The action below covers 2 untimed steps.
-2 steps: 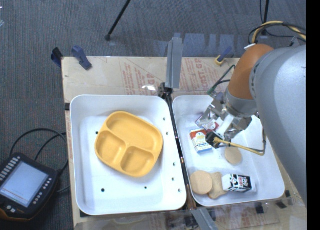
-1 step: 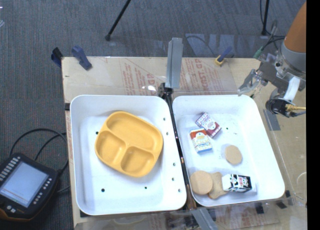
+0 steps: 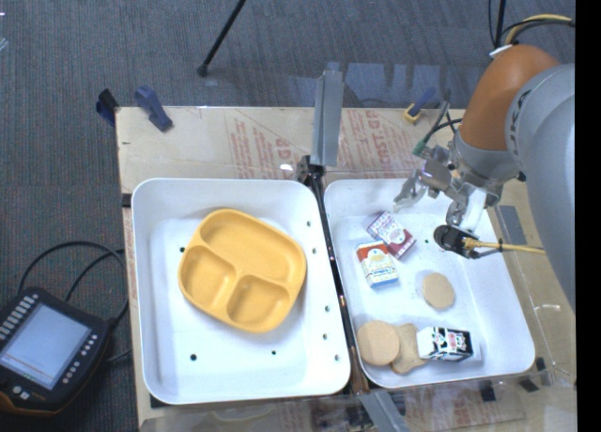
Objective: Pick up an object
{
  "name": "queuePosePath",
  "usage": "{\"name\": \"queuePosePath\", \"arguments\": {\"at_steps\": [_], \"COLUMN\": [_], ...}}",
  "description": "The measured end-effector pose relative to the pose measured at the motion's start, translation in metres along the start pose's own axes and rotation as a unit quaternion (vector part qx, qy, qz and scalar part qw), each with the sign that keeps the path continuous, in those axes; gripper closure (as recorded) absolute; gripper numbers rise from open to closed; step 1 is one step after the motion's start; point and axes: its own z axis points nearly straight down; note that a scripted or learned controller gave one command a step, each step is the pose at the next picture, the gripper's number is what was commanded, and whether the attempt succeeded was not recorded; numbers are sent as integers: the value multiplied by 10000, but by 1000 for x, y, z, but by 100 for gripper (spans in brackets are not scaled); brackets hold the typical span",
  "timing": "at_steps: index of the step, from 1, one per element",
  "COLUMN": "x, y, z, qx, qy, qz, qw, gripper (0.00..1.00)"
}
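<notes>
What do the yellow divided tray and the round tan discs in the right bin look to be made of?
Yellow divided tray: likely moulded plastic, smooth and slightly glossy, with rounded compartment walls. Tan discs: flat, matte, evenly coloured, perhaps toy cookies of plastic or wood; the view leaves it open.

Looking like smooth, slightly glossy white plastic: both the left bin (image 3: 150, 233) and the right bin (image 3: 507, 308). Appearing as matt yellow plastic, softly moulded: the divided tray (image 3: 242, 269). Showing printed paper or card with a faint sheen: the small cartons (image 3: 377, 264) and the black-and-white carton (image 3: 444, 343). Seeming matt, pale tan and smooth: the round biscuit-like discs (image 3: 379, 342). Reading as bare wood or board with red print, partly under clear film: the bench top (image 3: 225, 139). Gleaming as smooth grey and orange painted casing: the arm (image 3: 526, 111). Lying rough, dark and cloth-like: the carpet floor (image 3: 94, 26).
</notes>
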Motion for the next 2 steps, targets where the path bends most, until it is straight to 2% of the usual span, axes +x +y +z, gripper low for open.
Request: {"name": "queuePosePath", "arguments": {"at_steps": [1,2], "x": [16,-3], "y": [-10,-45], "z": [-76,36], "qx": [-8,3], "qy": [-1,2], "qz": [626,-328], "qw": [9980,9995], "gripper": [0,0]}}
